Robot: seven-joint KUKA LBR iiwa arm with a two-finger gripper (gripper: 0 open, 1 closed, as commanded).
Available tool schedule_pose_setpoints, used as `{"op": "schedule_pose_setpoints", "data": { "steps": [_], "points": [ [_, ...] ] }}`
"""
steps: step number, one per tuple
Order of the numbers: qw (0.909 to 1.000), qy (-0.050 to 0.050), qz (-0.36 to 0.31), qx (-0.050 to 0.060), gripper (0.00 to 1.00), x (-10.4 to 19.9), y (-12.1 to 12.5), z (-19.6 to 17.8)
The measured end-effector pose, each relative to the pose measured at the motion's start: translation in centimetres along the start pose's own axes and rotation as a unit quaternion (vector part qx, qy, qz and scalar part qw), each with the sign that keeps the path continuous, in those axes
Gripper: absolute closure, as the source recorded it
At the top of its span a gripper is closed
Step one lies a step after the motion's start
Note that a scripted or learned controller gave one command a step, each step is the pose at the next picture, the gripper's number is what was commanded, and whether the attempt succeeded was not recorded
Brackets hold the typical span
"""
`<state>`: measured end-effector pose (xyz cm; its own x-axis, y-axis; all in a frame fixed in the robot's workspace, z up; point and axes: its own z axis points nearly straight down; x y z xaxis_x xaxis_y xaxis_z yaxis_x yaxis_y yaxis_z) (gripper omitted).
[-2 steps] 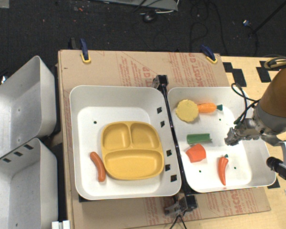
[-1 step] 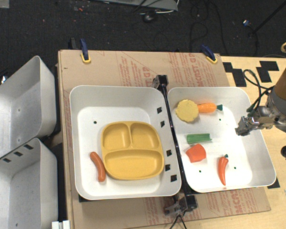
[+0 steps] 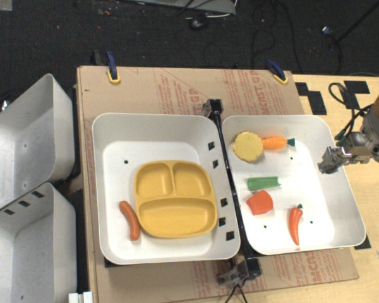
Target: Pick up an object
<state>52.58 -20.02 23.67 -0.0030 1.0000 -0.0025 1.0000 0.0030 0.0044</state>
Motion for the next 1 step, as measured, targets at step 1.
{"op": "schedule_pose_setpoints", "data": {
  "steps": [1],
  "points": [
    [1.0000,0.002,-0.002,0.002,1.00,5.04,0.32,-0.91]
  ]
}}
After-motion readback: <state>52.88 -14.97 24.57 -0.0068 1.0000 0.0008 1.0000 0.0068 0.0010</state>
